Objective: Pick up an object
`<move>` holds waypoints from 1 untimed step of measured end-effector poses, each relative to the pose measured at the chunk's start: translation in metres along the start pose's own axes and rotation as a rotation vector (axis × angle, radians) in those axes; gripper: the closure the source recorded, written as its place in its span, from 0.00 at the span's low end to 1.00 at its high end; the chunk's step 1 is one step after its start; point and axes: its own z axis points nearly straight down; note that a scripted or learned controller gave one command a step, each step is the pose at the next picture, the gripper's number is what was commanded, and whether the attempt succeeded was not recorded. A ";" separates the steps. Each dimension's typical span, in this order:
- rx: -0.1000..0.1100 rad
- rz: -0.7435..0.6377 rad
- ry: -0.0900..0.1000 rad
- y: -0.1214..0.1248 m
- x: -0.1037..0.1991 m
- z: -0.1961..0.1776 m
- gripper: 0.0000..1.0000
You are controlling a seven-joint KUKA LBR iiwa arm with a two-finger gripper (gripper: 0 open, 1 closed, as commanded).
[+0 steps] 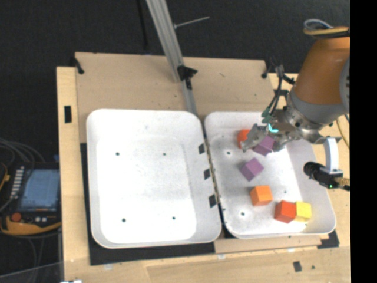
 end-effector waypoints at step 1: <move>-0.005 0.002 -0.001 0.001 0.000 -0.002 0.00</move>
